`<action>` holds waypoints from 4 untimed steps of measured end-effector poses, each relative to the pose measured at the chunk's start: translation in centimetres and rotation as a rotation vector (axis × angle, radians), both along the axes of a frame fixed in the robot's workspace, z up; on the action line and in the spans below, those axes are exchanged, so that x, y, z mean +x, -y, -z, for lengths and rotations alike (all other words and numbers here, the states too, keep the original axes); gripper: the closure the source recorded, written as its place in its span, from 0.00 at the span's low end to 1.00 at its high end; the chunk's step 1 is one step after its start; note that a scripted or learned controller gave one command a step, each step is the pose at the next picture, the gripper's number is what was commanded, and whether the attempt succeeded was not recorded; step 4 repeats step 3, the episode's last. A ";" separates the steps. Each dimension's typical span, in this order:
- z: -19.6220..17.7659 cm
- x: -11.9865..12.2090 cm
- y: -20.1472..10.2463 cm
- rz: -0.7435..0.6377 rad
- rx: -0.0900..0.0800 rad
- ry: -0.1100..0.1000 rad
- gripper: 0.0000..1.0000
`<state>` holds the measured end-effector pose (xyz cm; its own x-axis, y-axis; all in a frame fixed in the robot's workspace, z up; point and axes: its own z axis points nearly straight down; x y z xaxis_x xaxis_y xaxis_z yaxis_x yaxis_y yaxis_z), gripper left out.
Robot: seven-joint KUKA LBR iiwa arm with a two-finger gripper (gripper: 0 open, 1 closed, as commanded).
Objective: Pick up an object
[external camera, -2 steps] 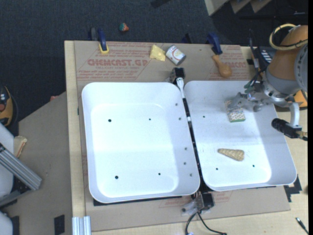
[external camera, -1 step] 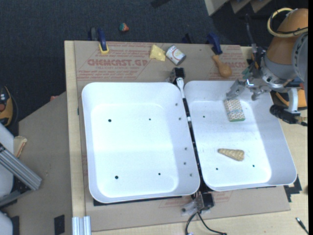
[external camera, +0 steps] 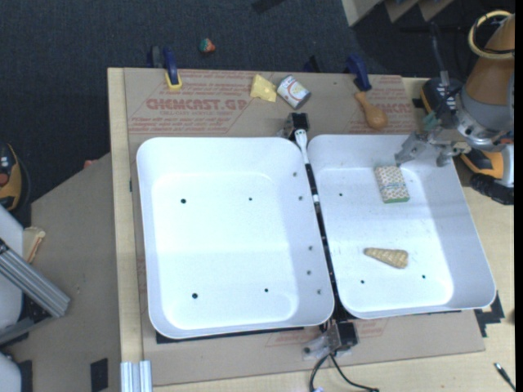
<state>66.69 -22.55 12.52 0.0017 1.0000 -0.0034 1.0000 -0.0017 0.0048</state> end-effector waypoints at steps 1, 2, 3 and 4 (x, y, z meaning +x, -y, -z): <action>4.3 -0.1 -6.0 -0.007 0.007 -0.010 0.00; 2.9 0.1 -5.6 -0.004 0.002 -0.003 1.00; -3.6 0.1 -11.5 -0.007 0.004 0.003 1.00; -3.6 0.1 -11.5 -0.007 0.004 0.003 1.00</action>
